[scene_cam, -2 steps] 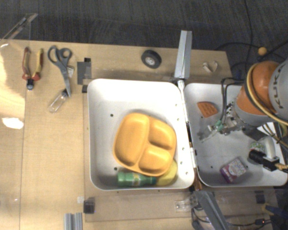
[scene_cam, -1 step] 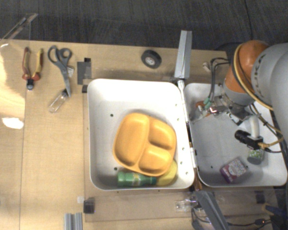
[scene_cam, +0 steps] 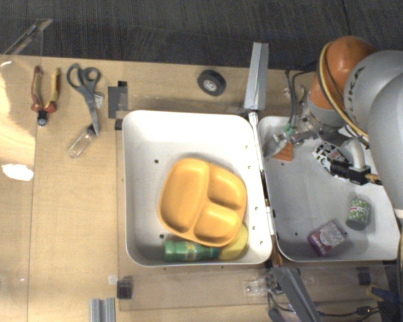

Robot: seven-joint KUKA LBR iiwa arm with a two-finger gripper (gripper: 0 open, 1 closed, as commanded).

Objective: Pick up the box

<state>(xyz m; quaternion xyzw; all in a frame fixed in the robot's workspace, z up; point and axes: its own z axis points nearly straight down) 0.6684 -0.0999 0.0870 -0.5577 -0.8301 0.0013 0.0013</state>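
A small purple box (scene_cam: 327,237) lies near the front edge of the right bin (scene_cam: 302,200). My gripper (scene_cam: 287,138) is at the bin's far left corner, well away from the box and behind it. A small orange object (scene_cam: 284,153) sits right under the gripper's tip; I cannot tell whether it is being held. The grey arm with its orange band (scene_cam: 339,62) covers the bin's far right part.
A green-topped can (scene_cam: 358,212) stands just right of and behind the box. The left bin (scene_cam: 141,180) holds an orange divided tray (scene_cam: 203,200), a green bottle (scene_cam: 187,250) and a yellow item (scene_cam: 236,245). Scissors (scene_cam: 87,92), pliers (scene_cam: 43,92) and a tape roll (scene_cam: 211,82) lie on the bench.
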